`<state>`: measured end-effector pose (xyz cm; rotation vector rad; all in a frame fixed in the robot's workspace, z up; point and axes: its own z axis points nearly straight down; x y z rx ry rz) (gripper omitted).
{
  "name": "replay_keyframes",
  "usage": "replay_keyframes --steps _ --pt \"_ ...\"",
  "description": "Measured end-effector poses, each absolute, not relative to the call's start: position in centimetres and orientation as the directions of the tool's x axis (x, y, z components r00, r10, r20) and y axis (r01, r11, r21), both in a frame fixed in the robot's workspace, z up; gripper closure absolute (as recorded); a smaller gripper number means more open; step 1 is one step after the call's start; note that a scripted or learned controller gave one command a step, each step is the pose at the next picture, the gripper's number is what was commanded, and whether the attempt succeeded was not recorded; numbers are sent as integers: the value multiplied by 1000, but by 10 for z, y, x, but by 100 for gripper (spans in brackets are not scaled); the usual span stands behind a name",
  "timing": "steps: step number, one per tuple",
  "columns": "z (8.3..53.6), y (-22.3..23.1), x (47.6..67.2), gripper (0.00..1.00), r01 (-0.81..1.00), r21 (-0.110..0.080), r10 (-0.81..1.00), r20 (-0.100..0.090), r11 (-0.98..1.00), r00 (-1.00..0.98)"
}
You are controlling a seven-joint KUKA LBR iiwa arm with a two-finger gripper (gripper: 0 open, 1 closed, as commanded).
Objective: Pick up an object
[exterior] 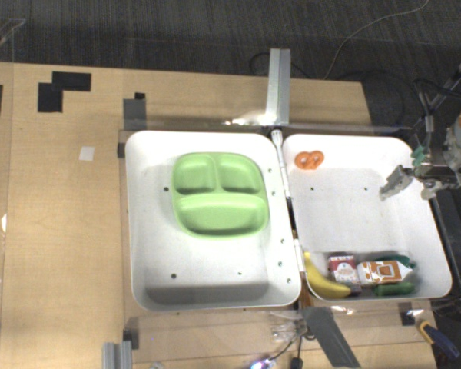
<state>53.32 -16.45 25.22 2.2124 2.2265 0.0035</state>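
Note:
In the right bin, an orange pretzel-shaped toy lies near the far left corner. Along the bin's near wall sit a yellow banana, a small red and white box, an orange and white carton and a green item. My gripper hangs over the right bin's right edge, open, with nothing between its fingers. It is well apart from every object.
The left bin holds a green divided plate. A metal post stands behind the gap between the bins. Cables and arm hardware crowd the right side.

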Motion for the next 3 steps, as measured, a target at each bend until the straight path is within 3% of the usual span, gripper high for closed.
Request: replay_keyframes --steps 1,2,3 --pt "114 -118 551 0 926 3 926 -1 377 -377" --pt "92 -92 570 0 905 14 905 -8 425 -425" --pt "105 -89 572 100 905 22 905 -7 425 -425"
